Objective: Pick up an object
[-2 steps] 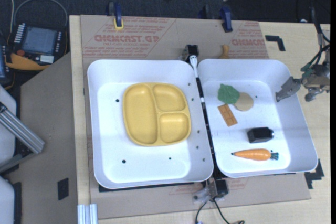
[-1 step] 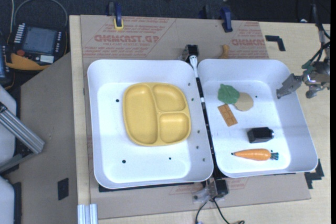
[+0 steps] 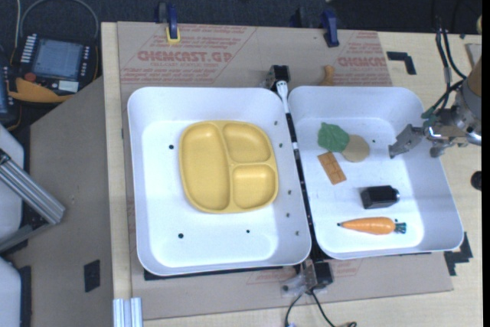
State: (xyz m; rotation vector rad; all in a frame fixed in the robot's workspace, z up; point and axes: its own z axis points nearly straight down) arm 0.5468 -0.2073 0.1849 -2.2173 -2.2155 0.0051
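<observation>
Starting at the bottom of the frame, the bench point(image 3: 107, 165) shows a bare edge and a cable running off below the two bins. Lowest in the right bin point(image 3: 429, 188) lies a carrot point(image 3: 369, 226) with a green tip, flat and pointing left. Above it sits a black block point(image 3: 380, 197), apart from the carrot. Higher and to the left lies a tan wafer point(image 3: 331, 168), and above that a beige disc point(image 3: 355, 150) touches a green leafy piece point(image 3: 333, 135).

At the right edge of this bin, level with the disc, the tool point(image 3: 409, 140) hangs on the arm point(image 3: 467, 115). Whether it is spread or clenched I cannot tell, and nothing shows in it. It stands apart from every item, so the step in hand looks like the approach. No target is fixed yet. The next move calls for choosing one item, likely the disc or the block as the closest, centring over it and descending.

The left bin point(image 3: 153, 134) holds a yellow divided tray point(image 3: 228, 165) in mid frame.

Farthest, along the top of the bench, red print on the board reads roughly "CHEMCAST GP", repeated at upper right. Two blue clamps point(image 3: 170, 17) grip that edge. At upper left a pendant point(image 3: 55, 59) lies off the bench.
</observation>
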